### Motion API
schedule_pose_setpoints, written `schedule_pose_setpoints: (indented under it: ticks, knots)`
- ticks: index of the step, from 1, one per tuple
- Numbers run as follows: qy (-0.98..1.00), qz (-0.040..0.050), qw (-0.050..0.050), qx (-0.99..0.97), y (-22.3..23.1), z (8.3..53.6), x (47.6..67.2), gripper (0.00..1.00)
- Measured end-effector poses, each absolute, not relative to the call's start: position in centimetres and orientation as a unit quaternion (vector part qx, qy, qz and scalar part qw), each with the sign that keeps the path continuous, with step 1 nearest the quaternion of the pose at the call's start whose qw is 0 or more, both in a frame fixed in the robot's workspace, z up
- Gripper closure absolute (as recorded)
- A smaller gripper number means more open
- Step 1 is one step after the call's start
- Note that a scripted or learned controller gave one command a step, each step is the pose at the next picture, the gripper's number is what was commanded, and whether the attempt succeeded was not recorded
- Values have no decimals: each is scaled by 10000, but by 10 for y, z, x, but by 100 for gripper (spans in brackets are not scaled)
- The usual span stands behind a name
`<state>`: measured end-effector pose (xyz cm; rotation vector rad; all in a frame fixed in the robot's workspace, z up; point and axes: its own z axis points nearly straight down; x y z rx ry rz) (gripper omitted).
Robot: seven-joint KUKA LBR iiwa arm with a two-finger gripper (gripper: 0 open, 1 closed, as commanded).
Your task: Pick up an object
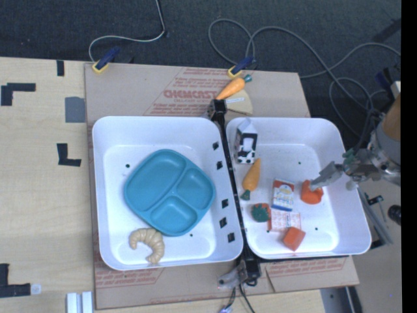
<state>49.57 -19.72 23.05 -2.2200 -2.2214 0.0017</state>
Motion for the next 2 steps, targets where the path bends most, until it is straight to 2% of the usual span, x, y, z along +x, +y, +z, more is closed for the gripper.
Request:
schedule_pose_setpoints:
  ticks: [1,2]
  knots:
    - [-7075,9,24,-7067,-146,98,483,0]
    - [-7073,-2,6,-7069,-146,109,484,100]
